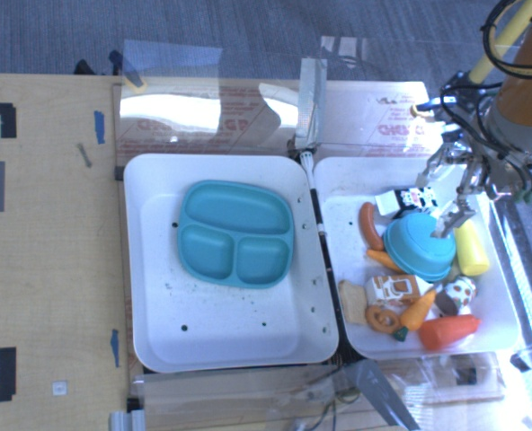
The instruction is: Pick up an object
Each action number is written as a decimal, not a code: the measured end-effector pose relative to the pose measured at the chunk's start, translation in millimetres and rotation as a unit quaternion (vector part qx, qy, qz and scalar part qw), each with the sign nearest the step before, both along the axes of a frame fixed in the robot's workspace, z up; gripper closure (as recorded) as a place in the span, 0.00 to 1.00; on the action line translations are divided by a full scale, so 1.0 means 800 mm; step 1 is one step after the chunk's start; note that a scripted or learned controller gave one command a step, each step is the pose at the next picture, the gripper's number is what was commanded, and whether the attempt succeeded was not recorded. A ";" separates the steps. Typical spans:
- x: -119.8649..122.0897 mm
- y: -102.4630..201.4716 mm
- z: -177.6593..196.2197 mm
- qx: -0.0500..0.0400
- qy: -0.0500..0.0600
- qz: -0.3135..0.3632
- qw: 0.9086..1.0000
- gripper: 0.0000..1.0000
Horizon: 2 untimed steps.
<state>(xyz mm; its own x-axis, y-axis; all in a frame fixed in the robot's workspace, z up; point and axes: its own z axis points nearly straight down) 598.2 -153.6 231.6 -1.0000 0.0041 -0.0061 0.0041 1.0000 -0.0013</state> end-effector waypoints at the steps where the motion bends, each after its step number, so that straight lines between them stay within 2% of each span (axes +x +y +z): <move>1: -0.108 0.044 -0.123 0.002 0.006 -0.060 0.998 0.00; 2: -0.141 0.075 -0.173 -0.001 -0.007 -0.086 0.996 0.00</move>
